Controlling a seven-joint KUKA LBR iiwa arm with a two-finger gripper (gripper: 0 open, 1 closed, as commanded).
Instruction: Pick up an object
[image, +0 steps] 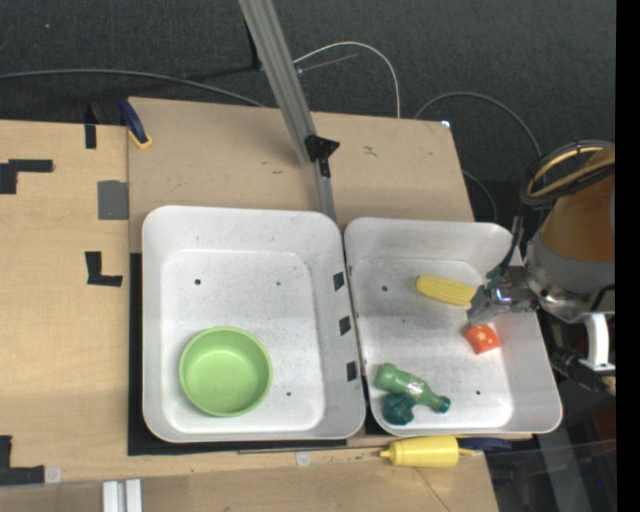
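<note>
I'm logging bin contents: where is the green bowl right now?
The green bowl sits in the left bin, in its near-left corner, apart from the toys in the right bin.

- Tan wooden bench (60, 330) with black tape marks (97, 268) near its left edge.
- Dark carpeted floor (480, 50) beyond the far edge, crossed by thin cables (360, 47).

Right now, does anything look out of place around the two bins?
Yes: a yellow bottle lies on its side on the bench, outside the right bin, against its near rim. The yellow corn, orange block and green bottle sit inside it.
</note>
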